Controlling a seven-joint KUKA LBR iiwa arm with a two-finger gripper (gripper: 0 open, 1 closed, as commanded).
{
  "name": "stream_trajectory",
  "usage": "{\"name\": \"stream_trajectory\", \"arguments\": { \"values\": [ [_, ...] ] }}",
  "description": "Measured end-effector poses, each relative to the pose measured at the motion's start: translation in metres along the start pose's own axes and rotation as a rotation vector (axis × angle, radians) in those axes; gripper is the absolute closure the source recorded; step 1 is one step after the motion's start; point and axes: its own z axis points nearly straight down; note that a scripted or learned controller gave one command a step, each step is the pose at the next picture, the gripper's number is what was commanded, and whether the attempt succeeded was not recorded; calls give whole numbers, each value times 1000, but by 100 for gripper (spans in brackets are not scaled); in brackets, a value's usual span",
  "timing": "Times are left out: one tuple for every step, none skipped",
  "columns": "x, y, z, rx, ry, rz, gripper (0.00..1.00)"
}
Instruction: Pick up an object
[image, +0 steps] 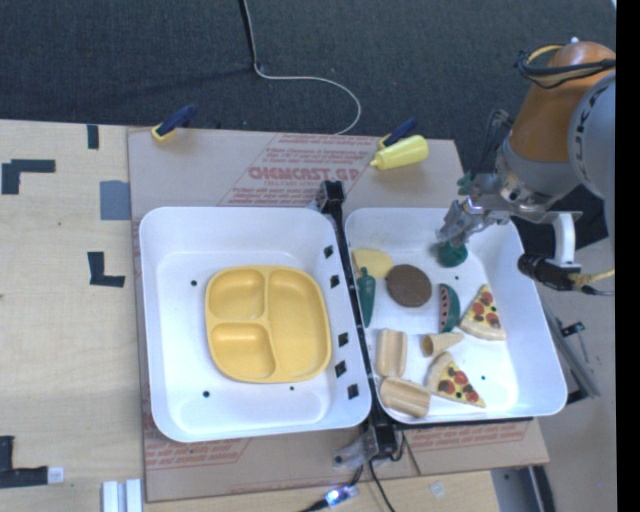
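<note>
two shallow white bins side by side on the bench; left bin (165, 300) bearing a yellow divided plate (268, 323), right bin (525, 330) bearing the toy food. gripper (452, 240) down at the upper part of the right bin, reaching in from the right, orange band (560, 100) above the wrist. a small dark green piece (452, 254) right at the gripper tip, touching or nearly so; cannot tell whether clamped, lifted, or just lying under the tip, and cannot tell the pincer's state at this slant. lower in the same bin: a brown round disc (408, 285), a pale yellow piece (372, 263) beside it at the bin's left wall, a green pepper (366, 292) just below that, a watermelon slice (446, 307), two pizza slices (484, 315) (455, 381), two bread rolls (390, 352) (404, 397) near the bottom edge. step in hand, by judgement: the grasp itself, at or just after the descent onto the green piece, with no lift yet evident. next move calls for a firm closure on that piece, then a straight rise clear of the bin floor, away from the near rim at the top right. risk: small piece slipping out or being nudged aside toward the wall. outside the bins: a yellow clamp (402, 152) on the cardboard, a cable (300, 75) across the dark floor.
</note>
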Motion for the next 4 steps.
{"name": "stream_trajectory", "arguments": {
  "values": [
    [1, 1, -20, 4, 1, 0, 100],
    [29, -34, -24, 8, 1, 0, 100],
    [62, -65, -29, 9, 2, -1, 100],
    [107, -96, -16, 11, 2, -2, 100]
  ]
}}
